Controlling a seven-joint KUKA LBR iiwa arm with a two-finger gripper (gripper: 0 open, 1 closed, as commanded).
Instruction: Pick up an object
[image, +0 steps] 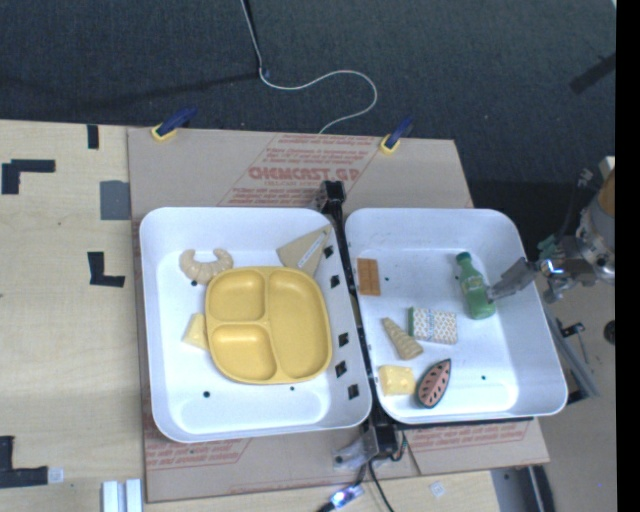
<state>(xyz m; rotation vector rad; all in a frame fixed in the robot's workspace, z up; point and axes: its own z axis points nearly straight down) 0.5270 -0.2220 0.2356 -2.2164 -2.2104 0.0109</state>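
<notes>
A wooden surface (60, 330) marked with black tape carries a cardboard sheet (300, 170), and dark carpet lies beyond its far edge. On the cardboard sit two shallow white bins side by side.

The left bin (165, 400) holds a yellow divided plate (268, 323) in its middle. A pale curved piece (205, 264) lies at the plate's far left, a tan wedge (306, 250) at its far right, and a yellow scrap (195, 331) touches its left edge.

The right bin (520, 385) holds smaller things. A green bottle (474, 286) lies toward the right side, its long axis running near to far, cap at the far end. Left of it are a checked block (433, 325), a ridged cone (402, 338), an orange tile (367, 276), a yellow cube (396, 379) and a dark oval piece (434, 383) at the near edge.

The arm (590, 250) reaches in from the right, low over the bin's right wall. Its jaws (512, 277) point left and sit just beside the bottle's right flank, at about the height of its body. The tip looks narrow, with no gap to be made out, but whether the jaws are open or closed cannot be told, and nothing is seen between them. The bottle looks to be the nearest target, lying directly left of the jaws with its length across their approach.
</notes>
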